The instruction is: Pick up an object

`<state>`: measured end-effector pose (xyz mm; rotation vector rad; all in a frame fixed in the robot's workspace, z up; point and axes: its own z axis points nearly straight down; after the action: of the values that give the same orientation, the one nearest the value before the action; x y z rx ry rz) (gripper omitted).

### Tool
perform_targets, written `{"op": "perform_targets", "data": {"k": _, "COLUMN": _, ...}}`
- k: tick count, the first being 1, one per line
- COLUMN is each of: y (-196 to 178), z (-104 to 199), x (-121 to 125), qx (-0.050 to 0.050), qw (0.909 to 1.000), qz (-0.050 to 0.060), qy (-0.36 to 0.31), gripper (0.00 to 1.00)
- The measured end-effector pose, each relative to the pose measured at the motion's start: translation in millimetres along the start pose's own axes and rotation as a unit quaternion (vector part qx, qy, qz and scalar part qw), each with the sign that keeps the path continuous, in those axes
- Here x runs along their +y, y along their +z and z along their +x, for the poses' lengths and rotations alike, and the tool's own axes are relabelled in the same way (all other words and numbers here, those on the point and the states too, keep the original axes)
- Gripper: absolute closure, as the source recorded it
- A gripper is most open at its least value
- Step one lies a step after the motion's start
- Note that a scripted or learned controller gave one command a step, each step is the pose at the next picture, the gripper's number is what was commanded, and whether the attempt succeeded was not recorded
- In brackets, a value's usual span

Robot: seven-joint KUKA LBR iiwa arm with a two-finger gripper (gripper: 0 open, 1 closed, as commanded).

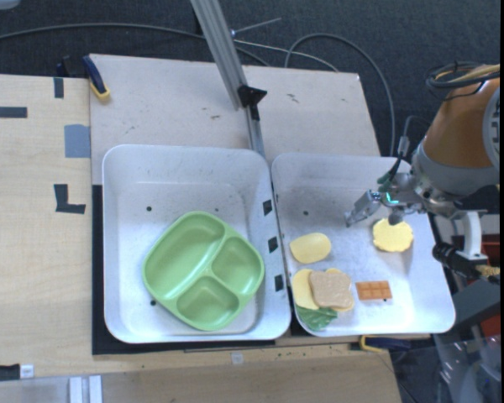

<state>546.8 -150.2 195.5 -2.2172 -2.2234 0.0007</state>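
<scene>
My pincer (376, 206) hangs low over the right bin (420, 309), nothing between its fingers; released or clenched, I can't tell. I judge it's set low to line up a grab. The nearest target, a round yellow piece (393, 237), sits just beside it toward the bin's near edge. The yellow oval (310, 248), sandwich stack (326, 290) and orange cracker (373, 290) lie further off.

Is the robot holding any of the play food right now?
Nothing is held. The hand hovers in the right white bin, above bare floor, beside the round yellow food piece without touching it.
</scene>
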Motion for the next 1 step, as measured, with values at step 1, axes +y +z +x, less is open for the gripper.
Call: {"op": "perform_targets", "data": {"k": 1, "y": 62.5, "z": 3.9, "x": 4.0, "qx": 0.000, "qw": 1.0000, "qz": 0.003, "qy": 0.000, "gripper": 0.00}}
